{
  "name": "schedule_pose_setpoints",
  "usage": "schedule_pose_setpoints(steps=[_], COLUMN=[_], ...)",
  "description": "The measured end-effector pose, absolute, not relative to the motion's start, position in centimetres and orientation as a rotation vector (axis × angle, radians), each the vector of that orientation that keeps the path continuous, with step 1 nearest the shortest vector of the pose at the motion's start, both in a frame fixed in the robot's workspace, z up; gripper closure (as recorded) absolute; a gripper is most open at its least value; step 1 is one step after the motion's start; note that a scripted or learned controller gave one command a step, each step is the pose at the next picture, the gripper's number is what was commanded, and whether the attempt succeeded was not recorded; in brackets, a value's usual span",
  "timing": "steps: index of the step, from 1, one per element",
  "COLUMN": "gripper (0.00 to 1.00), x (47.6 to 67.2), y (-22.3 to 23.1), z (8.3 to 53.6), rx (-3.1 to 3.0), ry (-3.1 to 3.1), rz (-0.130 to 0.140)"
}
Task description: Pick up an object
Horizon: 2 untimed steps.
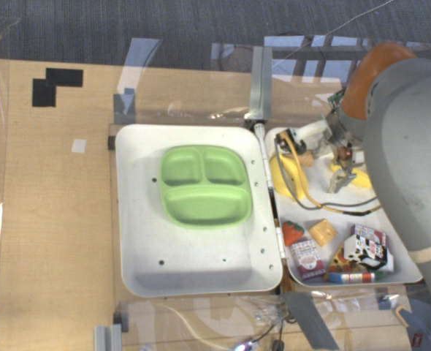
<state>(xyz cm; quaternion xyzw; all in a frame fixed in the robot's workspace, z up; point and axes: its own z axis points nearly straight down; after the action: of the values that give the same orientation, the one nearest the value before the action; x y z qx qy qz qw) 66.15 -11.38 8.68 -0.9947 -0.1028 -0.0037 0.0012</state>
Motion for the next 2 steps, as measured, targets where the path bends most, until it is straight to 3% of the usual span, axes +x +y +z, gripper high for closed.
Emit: schedule_pose_setpoints(steps=[1,2], gripper=[0.0,1.0], x=[66.3,66.6], y=[-11.4,-11.4], z=[8.7,9.7], rx=[-3.122,-3.12], ry=[-0.318,-0.319], rz=[-0.009,-0.021])
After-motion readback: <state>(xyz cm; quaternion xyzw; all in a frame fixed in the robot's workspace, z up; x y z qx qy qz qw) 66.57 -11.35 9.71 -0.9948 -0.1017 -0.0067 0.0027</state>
